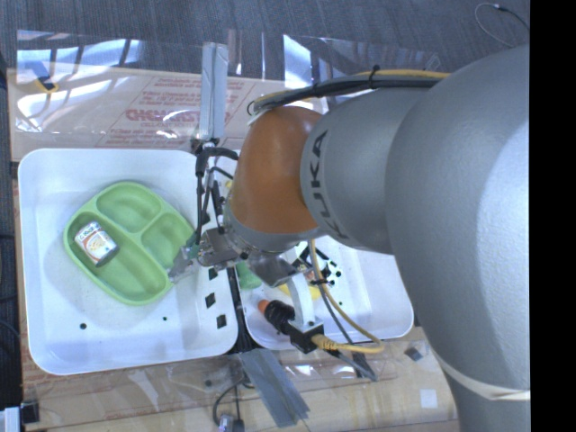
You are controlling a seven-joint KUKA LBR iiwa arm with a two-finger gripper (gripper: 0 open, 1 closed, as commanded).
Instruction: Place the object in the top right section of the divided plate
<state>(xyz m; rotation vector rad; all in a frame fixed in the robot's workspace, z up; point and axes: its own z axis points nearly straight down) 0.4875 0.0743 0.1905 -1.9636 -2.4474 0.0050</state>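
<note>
In the left white bin [54,322] the green divided plate [135,241] held a small packet [95,244], long axis running far-left to near-right; the gripper [184,261] hung beside, fingers' state impossible to tell.

**Bright, even light with glare at the top**

The scene is brightly and evenly lit from above. Strong glare streaks the clear plastic sheet [135,79] behind the bins. The white bin [45,268] looks nearly washed out, with only soft shadows. The grey arm [450,196], close to the camera, appears slightly soft.
</note>
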